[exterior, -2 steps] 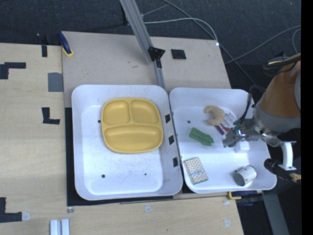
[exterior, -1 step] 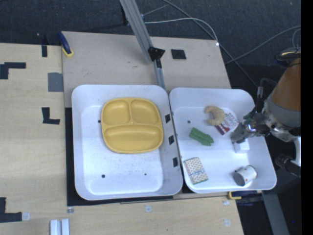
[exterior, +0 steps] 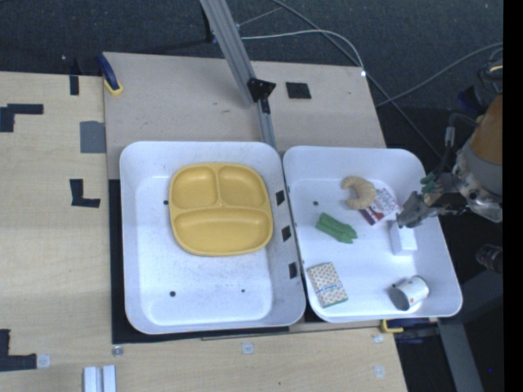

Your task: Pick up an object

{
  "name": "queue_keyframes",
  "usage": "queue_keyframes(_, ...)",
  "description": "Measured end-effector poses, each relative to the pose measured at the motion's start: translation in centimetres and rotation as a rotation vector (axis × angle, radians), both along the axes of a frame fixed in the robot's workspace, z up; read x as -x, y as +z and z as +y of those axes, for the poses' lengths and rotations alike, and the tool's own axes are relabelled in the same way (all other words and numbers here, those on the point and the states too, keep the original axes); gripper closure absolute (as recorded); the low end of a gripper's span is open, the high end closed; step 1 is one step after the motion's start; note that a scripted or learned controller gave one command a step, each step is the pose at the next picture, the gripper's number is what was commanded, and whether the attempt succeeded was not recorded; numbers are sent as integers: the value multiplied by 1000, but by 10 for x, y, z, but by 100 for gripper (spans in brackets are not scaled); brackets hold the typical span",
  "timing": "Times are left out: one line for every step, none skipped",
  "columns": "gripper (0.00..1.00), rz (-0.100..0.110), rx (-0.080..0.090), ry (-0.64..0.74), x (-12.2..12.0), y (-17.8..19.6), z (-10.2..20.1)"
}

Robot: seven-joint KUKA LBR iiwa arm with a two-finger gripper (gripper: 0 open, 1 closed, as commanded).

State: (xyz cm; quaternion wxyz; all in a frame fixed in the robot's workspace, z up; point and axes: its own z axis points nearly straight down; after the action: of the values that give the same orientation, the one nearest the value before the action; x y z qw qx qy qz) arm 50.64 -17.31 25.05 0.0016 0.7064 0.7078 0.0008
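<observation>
We see a light wood table (exterior: 49, 243) w/ black tape marks, set on dark carpet (exterior: 392, 15) w/ pale cables (exterior: 310, 33) running across it. A grey metal post (exterior: 233, 43) leans in from the top. Two white bins sit side by side: left bin (exterior: 147, 300) and right bin (exterior: 425, 166).

The jaws (exterior: 411, 211) hang over the right bin's right part, near its rim; they're dark and small, so we can't tell if they're wide or narrow, and we see nothing clearly betw. them. The arm (exterior: 482, 170) is cut off at the frame's right side.

Count: one yellow divided plate (exterior: 221, 209), well to the left of the jaws, in the left bin. In the right bin, six things: one tan curved item (exterior: 358, 189) left of the jaws, slightly farther up; one red-and-white packet (exterior: 381, 205) just left of the jaws; one white block (exterior: 402, 238) just below them, maybe touching, hard to say; one green object (exterior: 337, 228) left and a bit lower; one checkered box (exterior: 327, 283) lower left; one white cup (exterior: 409, 292) on its side, well below the jaws.

The packet's print is too blurred to read.
</observation>
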Motion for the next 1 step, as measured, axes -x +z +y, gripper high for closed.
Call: queue_keyframes(100, 5, -3, 5, -21, -9, 58)
